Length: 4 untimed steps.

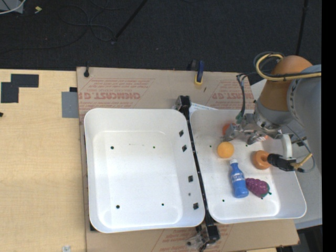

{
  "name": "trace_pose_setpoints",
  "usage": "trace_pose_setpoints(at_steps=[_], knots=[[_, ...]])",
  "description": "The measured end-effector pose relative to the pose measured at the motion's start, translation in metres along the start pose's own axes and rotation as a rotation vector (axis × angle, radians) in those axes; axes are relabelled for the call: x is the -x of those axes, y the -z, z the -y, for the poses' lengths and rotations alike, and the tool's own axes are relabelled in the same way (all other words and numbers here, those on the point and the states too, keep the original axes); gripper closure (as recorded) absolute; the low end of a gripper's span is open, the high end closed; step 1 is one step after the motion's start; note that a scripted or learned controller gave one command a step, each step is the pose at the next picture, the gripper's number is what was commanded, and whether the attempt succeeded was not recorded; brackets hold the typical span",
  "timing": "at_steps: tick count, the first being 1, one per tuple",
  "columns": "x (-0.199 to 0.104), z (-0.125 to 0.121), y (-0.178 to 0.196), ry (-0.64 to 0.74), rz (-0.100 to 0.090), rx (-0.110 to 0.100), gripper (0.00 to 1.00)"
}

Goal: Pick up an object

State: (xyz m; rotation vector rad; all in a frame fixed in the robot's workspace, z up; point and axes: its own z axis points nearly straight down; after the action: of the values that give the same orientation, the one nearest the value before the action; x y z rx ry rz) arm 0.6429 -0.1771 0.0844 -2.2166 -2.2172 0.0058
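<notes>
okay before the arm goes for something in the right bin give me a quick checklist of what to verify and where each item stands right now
1. Targets present in the right white bin: ok. An orange ball, a blue plastic bottle with a white cap, a purple grape-like bunch and an orange ring-shaped piece lie there.
2. Gripper over that bin: ok, near its upper part.
3. Finger state: cannot tell.
4. Object between the fingers: cannot tell; a small orange-red thing sits just beside the gripper.
5. Orange ball stands apart from its neighbours: ok.
6. Bottle clear of the purple bunch: not ok, they lie nearly touching.
</notes>
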Motion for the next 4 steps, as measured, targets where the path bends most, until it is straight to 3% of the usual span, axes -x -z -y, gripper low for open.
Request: trace_pose_setpoints(at_steps=[1,2,3,4], knots=[[-0.043,0.000,-0.001,0.003,-0.001,-0.001,0.00],[0.002,0.040,0.032,-0.004,0.003,-0.001,0.00],[-0.027,-0.001,-0.002,0.003,0.000,0.001,0.00],[0.015,0.001,0.000,-0.001,0.000,-0.002,0.00]])
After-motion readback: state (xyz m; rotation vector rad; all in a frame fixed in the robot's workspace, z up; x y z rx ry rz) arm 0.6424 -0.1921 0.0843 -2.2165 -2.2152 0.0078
